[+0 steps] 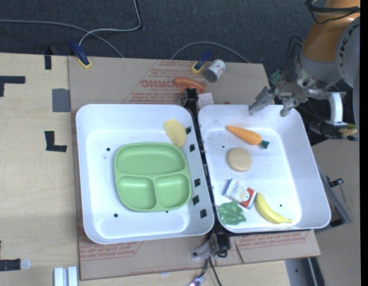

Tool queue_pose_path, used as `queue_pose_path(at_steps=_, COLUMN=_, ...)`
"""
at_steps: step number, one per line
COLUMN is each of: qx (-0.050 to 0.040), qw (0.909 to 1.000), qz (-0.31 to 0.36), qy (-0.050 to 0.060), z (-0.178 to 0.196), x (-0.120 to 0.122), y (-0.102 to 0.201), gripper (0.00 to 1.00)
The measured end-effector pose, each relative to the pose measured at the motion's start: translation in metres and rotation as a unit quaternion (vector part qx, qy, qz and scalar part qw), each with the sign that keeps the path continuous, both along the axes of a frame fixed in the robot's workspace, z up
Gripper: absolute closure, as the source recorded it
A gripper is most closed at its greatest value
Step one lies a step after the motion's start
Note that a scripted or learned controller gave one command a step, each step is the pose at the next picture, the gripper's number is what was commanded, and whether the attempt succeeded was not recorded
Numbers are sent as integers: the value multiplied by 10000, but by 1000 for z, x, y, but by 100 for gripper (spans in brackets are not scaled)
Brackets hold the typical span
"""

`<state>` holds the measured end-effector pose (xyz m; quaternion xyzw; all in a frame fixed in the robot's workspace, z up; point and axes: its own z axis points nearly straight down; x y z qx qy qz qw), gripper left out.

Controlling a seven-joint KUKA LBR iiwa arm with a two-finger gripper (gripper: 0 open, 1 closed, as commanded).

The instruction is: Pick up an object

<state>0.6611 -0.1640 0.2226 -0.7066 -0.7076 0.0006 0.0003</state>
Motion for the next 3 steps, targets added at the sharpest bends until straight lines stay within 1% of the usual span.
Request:
queue_pose_path(at_steps=1, qx=6, qw=10000, qz=1, qy=16, z=-105, x=-9, y=47, gripper=0)
queue_pose_path(at_steps=2, qx=3, qw=10000, qz=8, qy=3, z=-94, x=-8, y=47, gripper=100)
queue_pose_path(at_steps=3, qx=3, qw=10000, qz=7, qy=2, z=-94, x=-8, y=47, gripper=0)
